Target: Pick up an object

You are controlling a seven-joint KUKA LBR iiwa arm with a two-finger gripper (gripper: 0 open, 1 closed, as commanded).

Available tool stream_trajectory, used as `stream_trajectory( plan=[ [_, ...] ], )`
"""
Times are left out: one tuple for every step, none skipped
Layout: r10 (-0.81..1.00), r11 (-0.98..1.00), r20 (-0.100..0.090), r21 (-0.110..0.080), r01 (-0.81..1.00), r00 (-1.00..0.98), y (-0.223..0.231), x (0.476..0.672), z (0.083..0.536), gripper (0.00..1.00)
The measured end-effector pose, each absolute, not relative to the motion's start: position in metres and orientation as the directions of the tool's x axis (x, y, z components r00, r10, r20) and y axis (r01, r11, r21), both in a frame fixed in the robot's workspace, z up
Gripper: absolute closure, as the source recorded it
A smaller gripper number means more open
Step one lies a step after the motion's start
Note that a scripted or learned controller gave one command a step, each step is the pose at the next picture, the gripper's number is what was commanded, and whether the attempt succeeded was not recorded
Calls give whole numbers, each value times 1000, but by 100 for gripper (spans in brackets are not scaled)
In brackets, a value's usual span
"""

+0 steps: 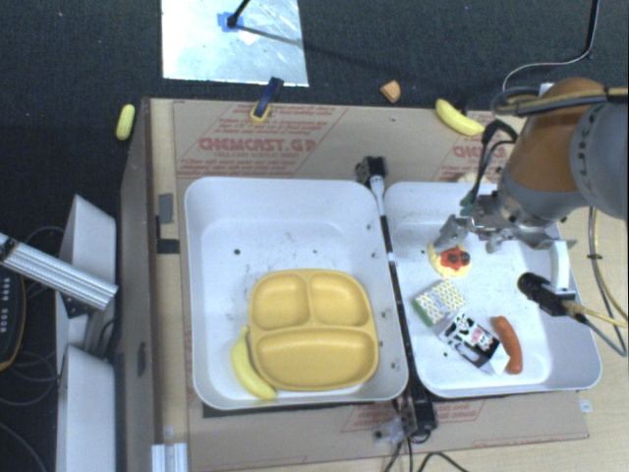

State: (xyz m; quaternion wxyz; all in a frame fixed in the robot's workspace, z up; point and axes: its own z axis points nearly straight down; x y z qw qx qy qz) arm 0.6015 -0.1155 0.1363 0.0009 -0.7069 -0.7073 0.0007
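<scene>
My gripper (469, 238) hangs over the back half of the right bin (580, 362), its two fingers spread open with nothing between them. Just in front of it, slightly left, lies a small round yellow toy with a red top (452, 260), close to the fingertips. Further forward lie a green-and-white packet (438, 302), a black-and-white packet (470, 340) and a red-orange sausage (507, 343) near the front right corner.
The left bin (211, 264) holds a yellow divided plate (313, 327) with a banana (246, 367) against its left front edge. Another banana (458, 117), a small orange block (391, 90) and a yellow piece (125, 121) lie outside the bins.
</scene>
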Motion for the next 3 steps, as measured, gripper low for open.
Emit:
stream_trajectory(
  plan=[
    [1000, 1, 0, 0, 1000, -1, -112, 606, 85, 0],
    [1000, 1, 0, 3, 1000, -1, -120, 609, 85, 0],
    [1000, 1, 0, 3, 1000, -1, -130, 608, 106, 0]
  ],
)
